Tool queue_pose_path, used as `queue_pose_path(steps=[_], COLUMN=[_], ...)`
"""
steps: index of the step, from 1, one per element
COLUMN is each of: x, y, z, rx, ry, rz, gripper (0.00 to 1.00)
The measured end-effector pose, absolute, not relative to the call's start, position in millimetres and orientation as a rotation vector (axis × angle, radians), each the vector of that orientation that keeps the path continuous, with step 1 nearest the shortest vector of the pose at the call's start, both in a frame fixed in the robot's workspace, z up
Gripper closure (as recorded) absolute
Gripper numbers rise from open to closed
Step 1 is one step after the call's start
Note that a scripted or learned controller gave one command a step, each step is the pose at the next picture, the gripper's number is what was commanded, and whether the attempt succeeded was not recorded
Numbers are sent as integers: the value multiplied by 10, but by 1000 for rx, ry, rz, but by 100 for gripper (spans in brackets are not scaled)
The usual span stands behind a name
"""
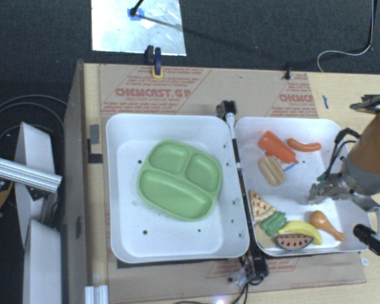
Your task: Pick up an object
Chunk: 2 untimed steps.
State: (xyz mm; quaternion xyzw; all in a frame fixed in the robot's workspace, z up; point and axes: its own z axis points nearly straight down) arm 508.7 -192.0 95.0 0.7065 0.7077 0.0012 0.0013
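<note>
Gripper (318, 192) was down in the right bin (332, 129), hovering over bare floor near its right side, and honestly I couldn't tell what state it was in. Toy food sat all around: carrot (276, 146), sausage (303, 146), and hot dog bun (271, 170) toward the back, pizza slice (261, 204), banana (303, 229), watermelon slice (294, 241) and drumstick (323, 223) up front. Left bin (123, 220) had a green divided plate (179, 179) in it
</note>
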Motion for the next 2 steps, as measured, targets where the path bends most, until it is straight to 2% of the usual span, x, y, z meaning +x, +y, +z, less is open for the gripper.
queue_pose_path(steps=[1,2], x=[5086,5582], y=[-1919,-1393], z=[946,996], rx=[2218,2207], ry=[2222,2230], rz=[4,8], gripper=[0,0])
